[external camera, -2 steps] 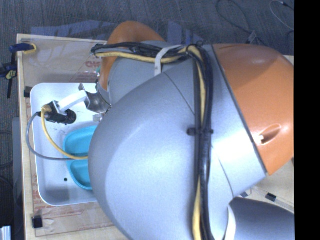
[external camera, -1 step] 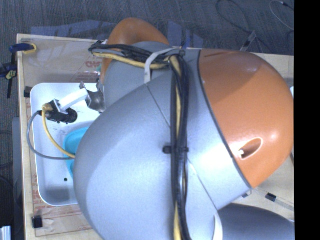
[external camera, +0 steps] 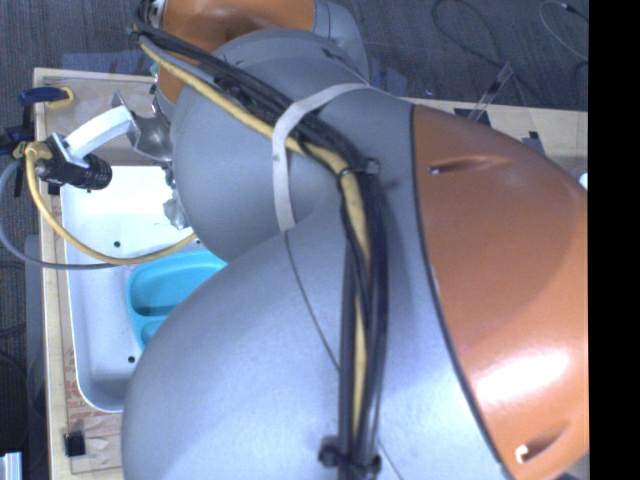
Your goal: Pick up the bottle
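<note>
My grey arm (external camera: 330, 268) with its orange band (external camera: 510, 268) lies across most of the view and hides most of both bins. At its far end, metal parts of the gripper (external camera: 160, 153) show over the left bin's back edge. A light blue plastic object (external camera: 168, 286) lies in the left white bin (external camera: 95, 298), just below the gripper and partly under the arm. I cannot tell whether it is the bottle.
A yellow hose (external camera: 60, 230) and black cables (external camera: 355, 298) run along the arm. A white and black fitting (external camera: 85, 153) sticks out at the left over the bin's back corner. The wooden bench edge (external camera: 52, 368) runs down the left side.
</note>
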`<act>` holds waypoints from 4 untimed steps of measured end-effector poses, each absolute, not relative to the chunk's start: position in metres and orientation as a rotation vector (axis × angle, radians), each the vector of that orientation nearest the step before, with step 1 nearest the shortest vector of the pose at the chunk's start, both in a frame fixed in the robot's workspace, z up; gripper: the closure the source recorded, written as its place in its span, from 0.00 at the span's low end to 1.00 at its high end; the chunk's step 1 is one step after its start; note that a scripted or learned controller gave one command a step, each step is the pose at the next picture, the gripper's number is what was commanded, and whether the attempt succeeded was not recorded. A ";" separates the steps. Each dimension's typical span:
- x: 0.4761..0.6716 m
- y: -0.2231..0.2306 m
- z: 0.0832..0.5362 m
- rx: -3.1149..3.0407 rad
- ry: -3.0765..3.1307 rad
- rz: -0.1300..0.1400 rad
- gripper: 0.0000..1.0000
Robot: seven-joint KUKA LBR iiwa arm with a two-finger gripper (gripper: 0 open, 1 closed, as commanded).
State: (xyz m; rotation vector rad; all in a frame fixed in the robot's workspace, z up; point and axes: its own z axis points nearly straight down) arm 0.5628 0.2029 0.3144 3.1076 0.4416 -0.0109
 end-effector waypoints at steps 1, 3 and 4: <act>0.553 0.221 0.436 3.005 0.913 -0.016 1.00; 0.585 0.220 0.330 3.020 0.858 -0.022 1.00; 0.551 0.220 0.439 2.811 1.403 -0.017 1.00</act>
